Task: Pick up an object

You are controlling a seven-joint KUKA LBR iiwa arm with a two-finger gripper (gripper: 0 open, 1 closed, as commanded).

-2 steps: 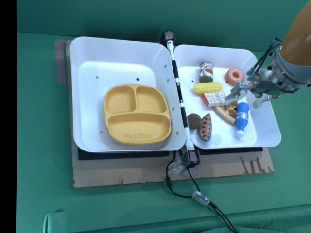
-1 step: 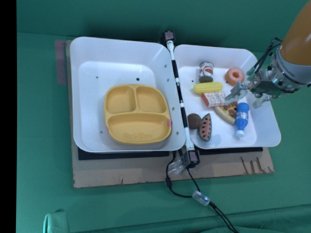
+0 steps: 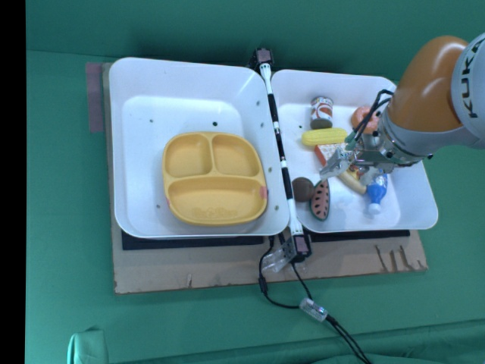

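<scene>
Toys, small and food-shaped, lie clustered in the right shallow white plastic bin in front of you. Near that bin's twelve o'clock stands a small printed can, with a yellow plastic corn cob just below it. At about one o'clock an orange rounded toy is partly hidden behind the arm. Toward seven o'clock a dark brown oval piece sits touching a red watermelon slice. At about five o'clock a blue and white bottle-shaped toy lies close under the wrist.

Your grey arm with the orange band reaches in from three o'clock. Its gripper hangs low over the middle of the right bin, above a red and white wedge and a pale yellow stick-like piece. You cannot tell how the gripper stands, nor whether it touches anything.

The left white bin holds a yellow three-compartment plastic plate, slightly toward five o'clock of its centre. Both bins rest on brown cardboard over the green bench; a black cable trails off toward five o'clock.
</scene>
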